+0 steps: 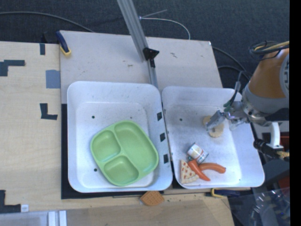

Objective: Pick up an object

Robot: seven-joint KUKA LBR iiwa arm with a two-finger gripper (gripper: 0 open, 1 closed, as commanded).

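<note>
The arm (268,86) reaches into the right bin (244,173) from the right; its gripper (215,123) is low over a tan round piece (215,130); a small can (196,152), a carrot (209,168) and a waffle slice (188,173) lie near the front; the left bin (80,93) holds a green tray (124,152).

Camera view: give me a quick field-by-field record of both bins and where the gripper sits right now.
left bin: green divided plate
right bin: round tan piece, small can, waffle wedge, orange carrot
gripper: over the round tan piece, near the right bin's far right side
grasp: cannot confirm anything held
outside bins: tan cookie-like piece on the bench by the near edge
</note>
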